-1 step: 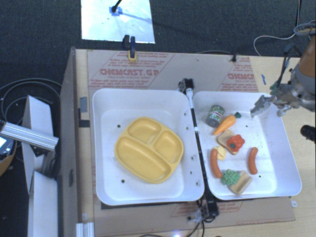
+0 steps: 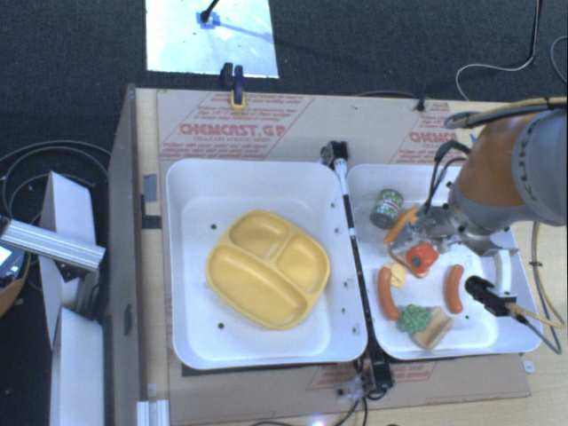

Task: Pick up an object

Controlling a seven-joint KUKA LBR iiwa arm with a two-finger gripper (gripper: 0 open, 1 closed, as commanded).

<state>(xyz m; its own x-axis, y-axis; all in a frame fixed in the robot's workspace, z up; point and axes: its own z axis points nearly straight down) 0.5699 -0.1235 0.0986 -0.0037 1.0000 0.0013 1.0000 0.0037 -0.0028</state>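
I see gripper (image 2: 432, 236) low in right bin (image 2: 373, 331), crowded by red toy (image 2: 422, 257) and carrot (image 2: 401, 223); can't tell its state. Left bin (image 2: 191, 180) roomier around yellow tray (image 2: 268, 268).

You've got one cam, fixed above the counter (image 2: 266, 118), looking down at a slant. It's far enough back to take in both white bins, left bin (image 2: 191, 238) and right bin (image 2: 510, 331), w/ dark floor beyond the counter's far edge at top. The arm (image 2: 510, 171) enters from frame right.
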